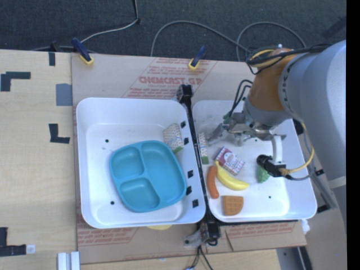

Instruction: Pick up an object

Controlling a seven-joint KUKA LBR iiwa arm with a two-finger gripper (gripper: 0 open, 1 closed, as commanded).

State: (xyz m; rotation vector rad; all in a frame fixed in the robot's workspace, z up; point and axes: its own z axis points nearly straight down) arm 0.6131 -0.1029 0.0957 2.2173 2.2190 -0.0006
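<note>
Fingers (220,129) over the right bin (292,207), spread apart and holding nothing.
Left to right below them lay the carrot (212,182), snack packet (229,161) and banana (229,179); the packet was nearest, its long axis running diagonally.

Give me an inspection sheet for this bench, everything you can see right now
Surface: cardboard sheet under two white bins, clamped at the back.
Job's things: right bin holds banana, carrot, toast piece, pink packet, green item.
Clutter: left bin holds blue divided plate and a small box.
Grippers: gripper low over right bin's back-left area.
Cables: black cables trail behind the bench.
Surroundings: dark carpet.
</note>
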